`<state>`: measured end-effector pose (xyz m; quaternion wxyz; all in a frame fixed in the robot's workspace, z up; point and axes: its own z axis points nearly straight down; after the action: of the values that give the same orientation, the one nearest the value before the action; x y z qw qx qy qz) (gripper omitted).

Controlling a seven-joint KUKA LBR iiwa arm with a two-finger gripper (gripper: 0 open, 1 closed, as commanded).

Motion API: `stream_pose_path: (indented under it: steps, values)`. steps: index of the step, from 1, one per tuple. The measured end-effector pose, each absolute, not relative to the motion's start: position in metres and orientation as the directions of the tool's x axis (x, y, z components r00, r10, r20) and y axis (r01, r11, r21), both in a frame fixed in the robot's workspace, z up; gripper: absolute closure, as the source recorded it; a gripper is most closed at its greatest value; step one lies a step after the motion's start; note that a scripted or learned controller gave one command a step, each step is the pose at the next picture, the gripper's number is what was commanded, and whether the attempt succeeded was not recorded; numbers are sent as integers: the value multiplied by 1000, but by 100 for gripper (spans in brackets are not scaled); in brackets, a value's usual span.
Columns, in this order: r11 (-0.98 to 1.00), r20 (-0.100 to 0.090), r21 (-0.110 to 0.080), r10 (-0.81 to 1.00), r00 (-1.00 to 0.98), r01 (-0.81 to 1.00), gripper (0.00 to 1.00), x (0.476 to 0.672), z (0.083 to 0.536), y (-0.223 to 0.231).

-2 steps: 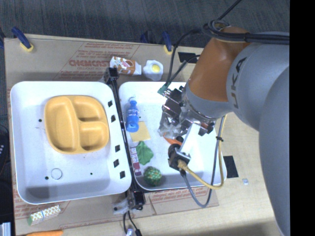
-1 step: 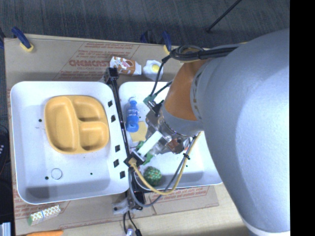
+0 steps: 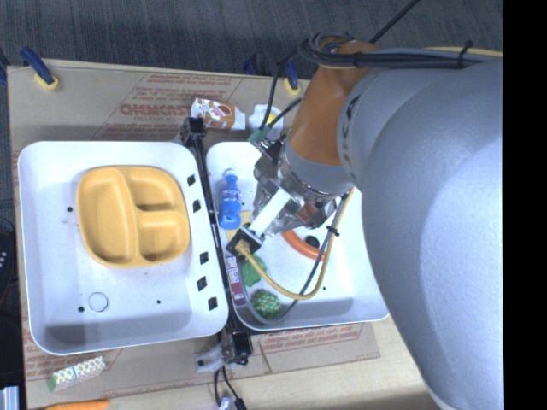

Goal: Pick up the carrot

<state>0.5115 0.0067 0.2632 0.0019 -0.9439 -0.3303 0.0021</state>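
Well, pickup's not done yet, I'd say: carrot (image 3: 299,244) lies on the floor of the right bin (image 3: 359,306), near mid-bin, at 4 o'clock from the blue bottle (image 3: 229,199), partly under the wrist. Gripper (image 3: 295,220) hangs right over it; can't tell if the pincer's wide or narrow, arm hides it. Left to do: close on carrot & lift. Room-wise, a green knobbly item (image 3: 265,303) sits near at 7 o'clock of the carrot; bin wall at 3 o'clock looks apart. Yellow divided tray (image 3: 132,212) in the left bin (image 3: 43,229) is well apart.
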Motion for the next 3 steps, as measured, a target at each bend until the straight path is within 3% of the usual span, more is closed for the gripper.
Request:
stream_pose_path:
  steps: [1, 2, 3]
  values:
    - [-812, -3, -6, 583, 812, 583, 100, 476, 291, -32]
    - [-565, -2, -7, 825, 565, 825, 100, 496, 220, 29]
    - [-564, -1, -4, 826, 564, 826, 100, 489, 285, -32]
